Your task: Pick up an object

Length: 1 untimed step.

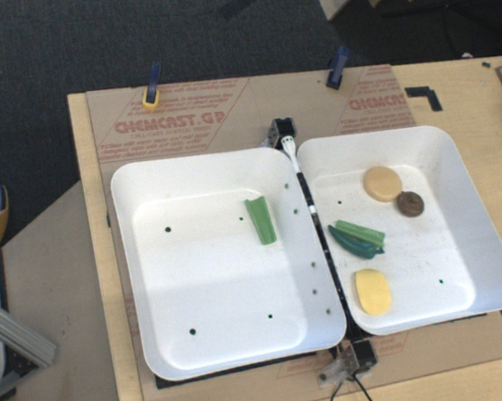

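Observation:
The left bin (152,280) holds one light green oblong piece (261,220), lying near its upper right part. In the right bin (474,240) lie a tan round disc (381,183), a small dark brown round piece (409,204), a dark green pod-shaped object (357,237) and a yellow oval piece (373,291). The green pod sits close to the divider between the bins, with the yellow piece just below it.
Both bins rest on a brown cardboard sheet (221,108) clamped at the back by a yellow and blue clamp (152,91) and a blue clamp (337,68). A black fitting (281,131) sits at the bins' far joint. Cables (351,382) trail at the front edge.

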### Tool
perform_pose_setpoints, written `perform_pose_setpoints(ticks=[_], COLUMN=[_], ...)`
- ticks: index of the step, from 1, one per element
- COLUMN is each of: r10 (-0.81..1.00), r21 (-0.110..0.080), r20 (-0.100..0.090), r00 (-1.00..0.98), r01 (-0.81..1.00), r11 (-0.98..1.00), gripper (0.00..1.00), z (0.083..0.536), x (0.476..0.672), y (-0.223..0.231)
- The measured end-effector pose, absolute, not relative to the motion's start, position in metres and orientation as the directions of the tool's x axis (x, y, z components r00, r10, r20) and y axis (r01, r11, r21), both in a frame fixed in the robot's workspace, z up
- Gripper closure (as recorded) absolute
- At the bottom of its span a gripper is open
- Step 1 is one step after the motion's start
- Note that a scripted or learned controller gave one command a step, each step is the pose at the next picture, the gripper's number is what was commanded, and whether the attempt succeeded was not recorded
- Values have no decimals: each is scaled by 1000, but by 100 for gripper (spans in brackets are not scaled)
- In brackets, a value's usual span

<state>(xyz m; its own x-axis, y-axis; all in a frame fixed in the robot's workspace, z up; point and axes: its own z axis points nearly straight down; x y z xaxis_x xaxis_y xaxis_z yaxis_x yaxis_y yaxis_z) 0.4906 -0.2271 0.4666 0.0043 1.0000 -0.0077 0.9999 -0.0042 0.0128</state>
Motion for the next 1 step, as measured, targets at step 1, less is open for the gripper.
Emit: perform_pose_setpoints(ticks=[1], r10=[1000], r21=[-12], r20=[5], r00=[-3], r01=[1000], r11=[3], gripper=[100], z=[337], x=[502], y=[-190])
